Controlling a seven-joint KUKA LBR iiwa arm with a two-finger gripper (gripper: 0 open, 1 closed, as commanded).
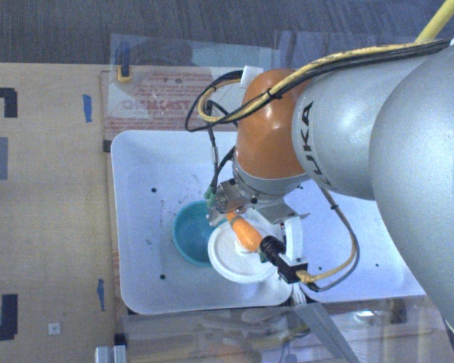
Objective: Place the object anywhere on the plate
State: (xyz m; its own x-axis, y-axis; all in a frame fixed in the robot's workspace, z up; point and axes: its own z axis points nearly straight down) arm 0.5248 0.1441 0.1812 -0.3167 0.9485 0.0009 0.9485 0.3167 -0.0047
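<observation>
So the big grey arm (378, 127) comes in from the right and its orange band (268, 123) sits right over the middle of the left bin (136, 172). Most of the wrist hardware is hanging over the bin's lower half, so the tool (242, 225) is mostly hidden under it. Honestly can't tell if the tool is apart or together, the view from above just doesn't show that part.

The thing to be placed looks like an orange object (247, 234), kind of carrot shaped, and it's lying over the white plate (231, 263). It's at the plate's upper edge, right under the wrist. Whether it's resting on the plate or hanging just above it, I can't say from this angle.

The plate is in the left bin, near the bin's lower edge, toward the lower right corner. Just beside it on the left is a teal bowl (188, 233), and the plate's rim overlaps the bowl's right side in this view, so they're touching or very nearly so.

A yellow cable (340, 267) loops off the wrist down over the seam between the two bins, and another yellow one (363, 51) runs along the top of the arm. The right bin (378, 271) is mostly covered by the arm. The tan table (45, 203) to the left has some black markings and bits of blue tape (87, 108) on it.
</observation>
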